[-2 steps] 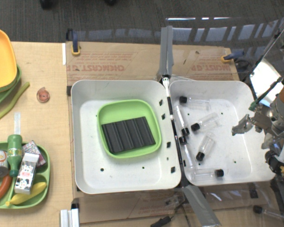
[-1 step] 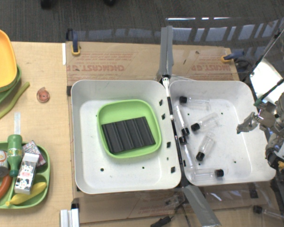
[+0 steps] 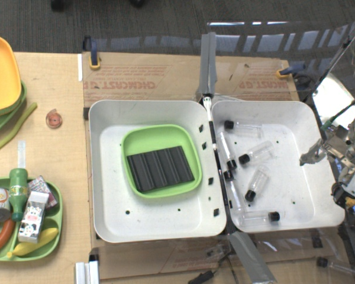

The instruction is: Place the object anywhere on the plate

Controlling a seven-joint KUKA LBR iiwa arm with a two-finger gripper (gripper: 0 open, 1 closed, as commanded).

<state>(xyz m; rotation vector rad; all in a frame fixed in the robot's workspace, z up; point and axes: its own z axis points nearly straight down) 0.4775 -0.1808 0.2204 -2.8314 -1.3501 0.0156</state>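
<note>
A green square plate sits in the left white bin. A black ribbed rectangular slab lies flat on it and covers most of its inside. Several clear vials with black caps lie in the right bin: one near the back left, one near the middle, one below it and one along the front wall. My gripper hangs at the right bin's right wall, with the arm reaching in behind it. It is apart from the vials, and nothing shows in it.
On the bench to the left stand a green tray of toy food, stacked yellow and green dishes and a small pink disc. Cardboard lies behind the bins. A metal divider bar runs between them.
</note>
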